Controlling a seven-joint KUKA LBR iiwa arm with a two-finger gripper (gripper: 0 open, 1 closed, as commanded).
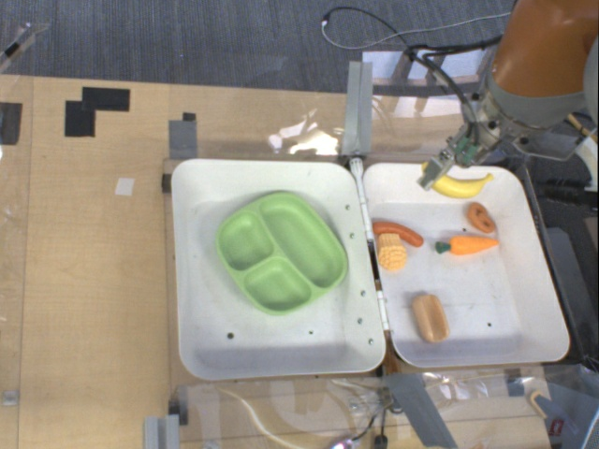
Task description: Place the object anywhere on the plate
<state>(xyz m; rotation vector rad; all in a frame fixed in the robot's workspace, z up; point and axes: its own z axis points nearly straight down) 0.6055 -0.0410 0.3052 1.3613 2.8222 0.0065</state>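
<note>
One arm, one tool (447, 164), and it sat at the far edge of the right bin (524, 335), hanging right at the left tip of the banana (461, 186). Honestly couldn't tell if it was clenched or released; the end of it was a small blurry bit against the bin wall. It looked close enough to the banana to be touching, but nothing showed the fruit actually pinched, so I wouldn't call that a hold.

My read: this was the pick step, with the banana as the likely target since it was the thing nearest the tool. It lay flat on the bin floor, curved, along the far wall.

Moving outward, the rest of the right bin had a small brown pretzel-looking piece (481, 217) just near of the banana, a carrot (468, 245) below that, a hot dog sausage (398, 233) and a corn cob (391, 252) over by the divider, and a bread roll (430, 317) toward the near side.

The green plate (281, 250), three compartments, sat in the middle of the left bin (201, 344), well apart from the tool.

Next move, as I saw it: get a solid squeeze across the banana, lift clear of the bin wall, carry left over the divider and drop it anywhere on the plate. Risk was the banana slipping or rolling, being curved and grabbed near its end.
</note>
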